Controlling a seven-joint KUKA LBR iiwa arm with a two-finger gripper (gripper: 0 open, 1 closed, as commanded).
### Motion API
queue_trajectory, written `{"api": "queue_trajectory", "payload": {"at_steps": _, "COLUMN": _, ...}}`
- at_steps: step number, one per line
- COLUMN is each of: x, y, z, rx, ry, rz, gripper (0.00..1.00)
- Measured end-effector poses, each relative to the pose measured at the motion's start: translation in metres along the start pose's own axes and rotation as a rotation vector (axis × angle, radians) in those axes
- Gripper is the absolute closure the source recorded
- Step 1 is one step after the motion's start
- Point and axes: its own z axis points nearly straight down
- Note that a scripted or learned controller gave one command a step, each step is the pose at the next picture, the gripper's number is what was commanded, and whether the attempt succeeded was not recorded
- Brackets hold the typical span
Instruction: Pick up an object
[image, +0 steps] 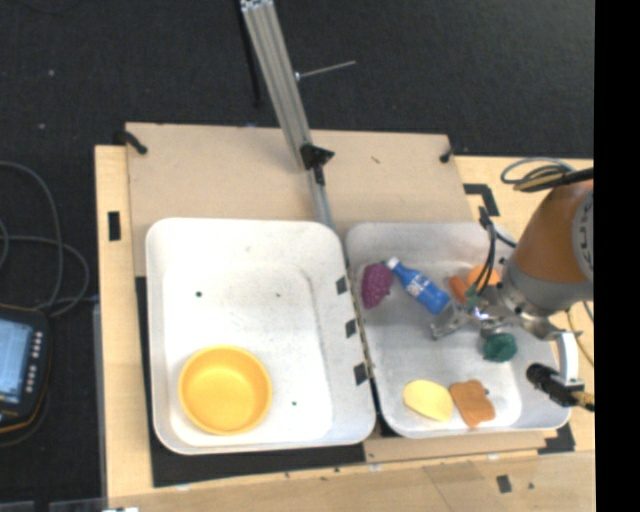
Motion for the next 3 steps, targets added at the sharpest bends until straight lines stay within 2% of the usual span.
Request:
{"api": "queue_trajectory", "payload": {"at_steps": 1, "x": -0.001, "y": 0.001, "z": -0.012, "rx": -0.005, "ry": 0.0, "rz": 0.003, "gripper": 1.0}}
{"api": "queue_trajectory", "payload": {"at_steps": 2, "x": -0.007, "y": 0.001, "z": -0.057, "rx": -0.008, "ry": -0.001, "rz": 0.004, "gripper": 1.0}}
{"api": "queue_trajectory", "payload": {"at_steps": 3, "x": -0.003, "y": 0.009, "z": -0.118, "rx": -0.01, "ry": -0.001, "rz": -0.005, "gripper": 1.0}}
